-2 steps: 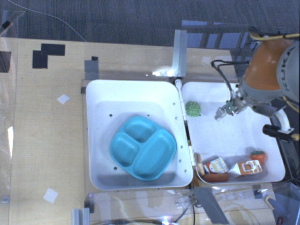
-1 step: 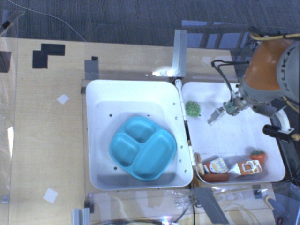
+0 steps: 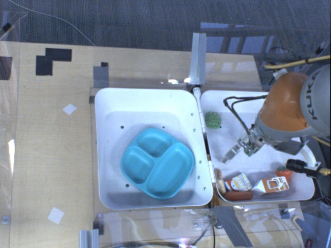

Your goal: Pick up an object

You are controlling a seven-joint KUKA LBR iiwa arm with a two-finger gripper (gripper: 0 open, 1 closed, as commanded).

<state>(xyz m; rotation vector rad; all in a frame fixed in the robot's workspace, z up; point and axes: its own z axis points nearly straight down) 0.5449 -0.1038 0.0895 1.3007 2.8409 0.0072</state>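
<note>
Your gripper point(image 3: 240, 150) hangs in the right bin point(image 3: 222, 98), jaws parted and holding nothing, so you're likely at the approach: next, pick a target and descend. In that bin, broccoli point(image 3: 212, 119) lies up-left of the gripper, a carton point(image 3: 272, 184) and packet point(image 3: 240, 181) below it; the left bin point(image 3: 108, 138) holds a blue tray point(image 3: 158, 163).

Smooth, faintly glossy blue plastic on the divided plate point(image 3: 158, 163). Matt white plastic for both bins: left bin point(image 3: 106, 138), right bin point(image 3: 232, 94). Pale wood-grain laminate across the bench point(image 3: 46, 154), with matt black tape patches point(image 3: 50, 60) near its far left corner. Brushed grey metal on the post point(image 3: 197, 56) at the bins' far edge. Rough, nubbly green on the small ball point(image 3: 212, 120). Printed, glossy card on the carton point(image 3: 274, 184). Satin orange shell on the arm band point(image 3: 286, 103).
</note>
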